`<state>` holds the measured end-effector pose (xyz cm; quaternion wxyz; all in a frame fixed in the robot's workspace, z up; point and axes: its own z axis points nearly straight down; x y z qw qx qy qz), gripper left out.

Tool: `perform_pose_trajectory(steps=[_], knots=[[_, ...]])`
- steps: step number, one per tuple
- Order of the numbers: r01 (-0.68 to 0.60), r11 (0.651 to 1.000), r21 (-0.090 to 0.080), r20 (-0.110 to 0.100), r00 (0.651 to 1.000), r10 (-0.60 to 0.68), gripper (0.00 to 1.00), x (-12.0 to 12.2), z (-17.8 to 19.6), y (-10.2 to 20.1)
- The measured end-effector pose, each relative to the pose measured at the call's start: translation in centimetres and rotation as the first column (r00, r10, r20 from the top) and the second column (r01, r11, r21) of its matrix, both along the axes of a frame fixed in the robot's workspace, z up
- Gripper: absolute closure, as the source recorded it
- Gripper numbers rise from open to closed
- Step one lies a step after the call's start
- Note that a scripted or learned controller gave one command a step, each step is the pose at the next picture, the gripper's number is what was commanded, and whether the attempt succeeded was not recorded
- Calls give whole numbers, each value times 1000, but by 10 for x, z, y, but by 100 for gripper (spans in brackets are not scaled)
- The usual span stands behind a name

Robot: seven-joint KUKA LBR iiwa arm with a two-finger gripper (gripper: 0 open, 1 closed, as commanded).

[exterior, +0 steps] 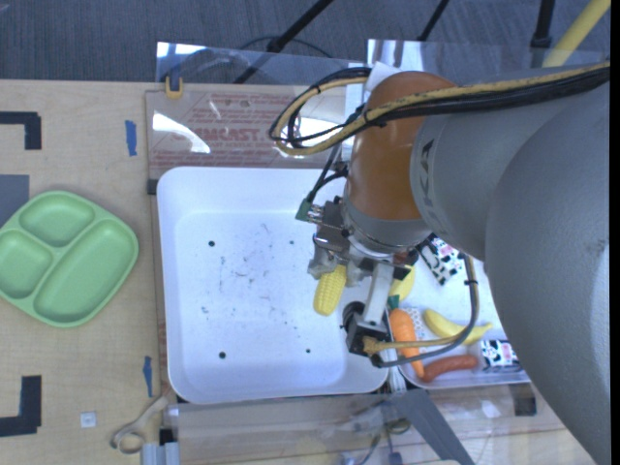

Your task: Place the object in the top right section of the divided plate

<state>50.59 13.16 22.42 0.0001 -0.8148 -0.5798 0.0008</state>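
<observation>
Below, near the left edge of the desk (87, 114), a green divided plate (66, 257) with three sections, all bare, well apart from the arm. Beside it to the right, a shallow white bin (242, 279), scuffed and dotted with a few dark specks across its floor. At that bin's right wall, a yellow corn cob (330, 289), hanging tilted just under the gripper (339, 271) and touching it; whether clamped between the fingers or merely pressed against them, cannot tell, and whether the gripper stands open or closed, cannot tell either. Further right, mostly hidden under the grey arm and its orange band (392, 153), a second white bin (480, 303) with a small heap of toy food: an orange carrot (403, 329), a yellow banana (448, 327), a red sausage (448, 365), and two black-and-white patterned pieces (444, 260). Around the bins, pale wood desk with black corner marks (27, 129), bits of blue tape (131, 136), and a clear plastic sheet (232, 114) along the far side. Beyond the desk, grey carpet (97, 17) crossed by black tripod legs (320, 8) and one yellow pole (581, 22). Black and yellow cables (320, 114) looped over the arm.
</observation>
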Motion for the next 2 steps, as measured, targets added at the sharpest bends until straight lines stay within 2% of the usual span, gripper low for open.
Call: perform_pose_trajectory(steps=[1, 2], knots=[[-116, 993, 0, 0, 993, 116, 100, 73, -38, 53], [82, 997, 0, -3, 997, -82, 100, 71, -85, 94]])
